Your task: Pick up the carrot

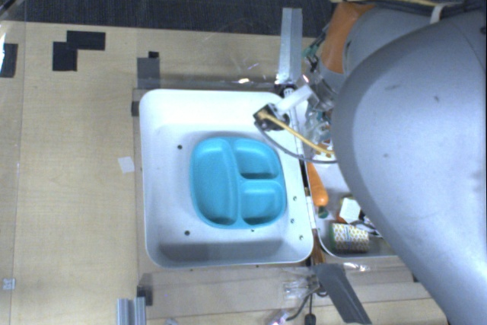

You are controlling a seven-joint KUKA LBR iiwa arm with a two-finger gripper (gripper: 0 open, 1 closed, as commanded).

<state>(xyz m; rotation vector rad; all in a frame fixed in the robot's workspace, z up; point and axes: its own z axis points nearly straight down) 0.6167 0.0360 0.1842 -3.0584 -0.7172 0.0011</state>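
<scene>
One camera view to work from, and the arm (411, 141) covers most of the right bin (335, 243). Whether the gripper is open or closed, I cannot tell. Carrot (316, 188) lies at that bin's left wall, beside the divided blue plate (236, 180). Best bet: descend straight, straddle its narrow width, clear of the wall.

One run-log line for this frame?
arm: over right bin | carrot: in right bin, at left wall | blue tray: in left bin
</scene>
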